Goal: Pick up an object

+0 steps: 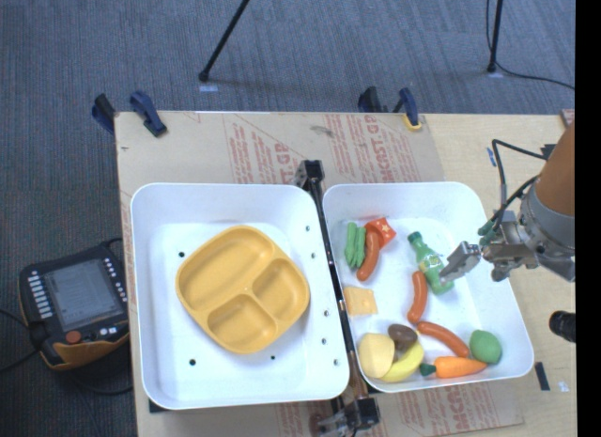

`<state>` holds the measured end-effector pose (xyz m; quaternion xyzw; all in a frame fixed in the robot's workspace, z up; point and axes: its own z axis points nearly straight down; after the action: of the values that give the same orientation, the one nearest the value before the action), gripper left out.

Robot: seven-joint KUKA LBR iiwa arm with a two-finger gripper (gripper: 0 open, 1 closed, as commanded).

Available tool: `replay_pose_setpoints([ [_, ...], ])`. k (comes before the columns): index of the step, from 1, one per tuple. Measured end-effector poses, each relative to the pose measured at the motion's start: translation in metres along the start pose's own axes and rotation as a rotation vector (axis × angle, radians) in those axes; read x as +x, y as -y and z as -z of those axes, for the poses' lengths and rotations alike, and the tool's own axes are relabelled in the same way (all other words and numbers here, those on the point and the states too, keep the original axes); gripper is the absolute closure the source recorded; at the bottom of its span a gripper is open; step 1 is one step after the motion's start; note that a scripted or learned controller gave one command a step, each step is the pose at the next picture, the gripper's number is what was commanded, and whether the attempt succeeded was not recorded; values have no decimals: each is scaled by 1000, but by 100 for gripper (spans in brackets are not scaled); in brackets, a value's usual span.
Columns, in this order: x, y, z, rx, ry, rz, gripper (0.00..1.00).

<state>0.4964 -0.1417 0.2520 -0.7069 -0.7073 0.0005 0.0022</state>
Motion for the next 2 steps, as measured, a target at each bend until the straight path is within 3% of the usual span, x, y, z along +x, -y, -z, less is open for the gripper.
replay_pose_setpoints([
  [1, 0, 13, -165, 1, -1, -2, 0],
  [2, 0, 13, -155, 2, -2, -7, 100],
])
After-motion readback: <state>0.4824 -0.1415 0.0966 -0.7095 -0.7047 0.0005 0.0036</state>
